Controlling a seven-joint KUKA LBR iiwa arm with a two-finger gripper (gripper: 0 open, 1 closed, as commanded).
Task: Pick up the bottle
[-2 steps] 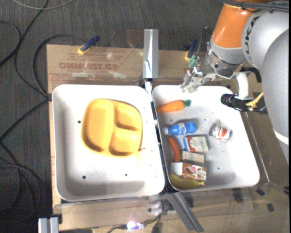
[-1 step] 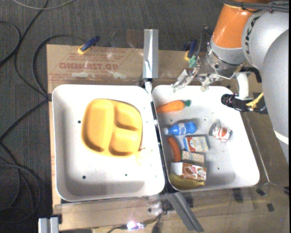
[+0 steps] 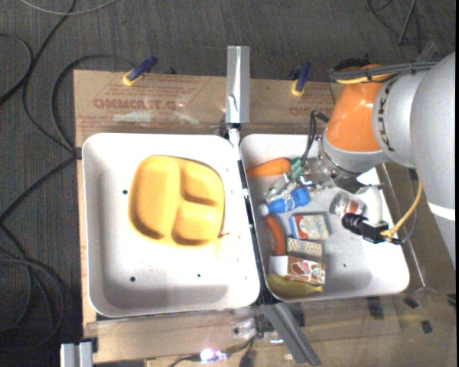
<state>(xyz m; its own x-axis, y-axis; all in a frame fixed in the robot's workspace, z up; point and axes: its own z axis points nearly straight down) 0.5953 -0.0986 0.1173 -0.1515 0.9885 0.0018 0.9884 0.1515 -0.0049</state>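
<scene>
Nearest us, left bin (image 3: 99, 281) holds yellow divided tray (image 3: 177, 200), well left of fingers. We see blue bottle (image 3: 287, 201) in right bin (image 3: 382, 277), just below-left of gripper (image 3: 304, 173). Finger state: we cannot tell. Orange carrot (image 3: 269, 167) left of fingers; small cartons (image 3: 309, 225) below them.

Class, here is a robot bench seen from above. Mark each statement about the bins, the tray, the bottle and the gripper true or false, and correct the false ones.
1. The yellow tray lies in the left bin. True.
2. The blue bottle lies in the left bin. False: it lies in the right bin.
3. The gripper is above the right bin. True.
4. The yellow tray holds a carrot. False: the carrot lies in the right bin.
</scene>
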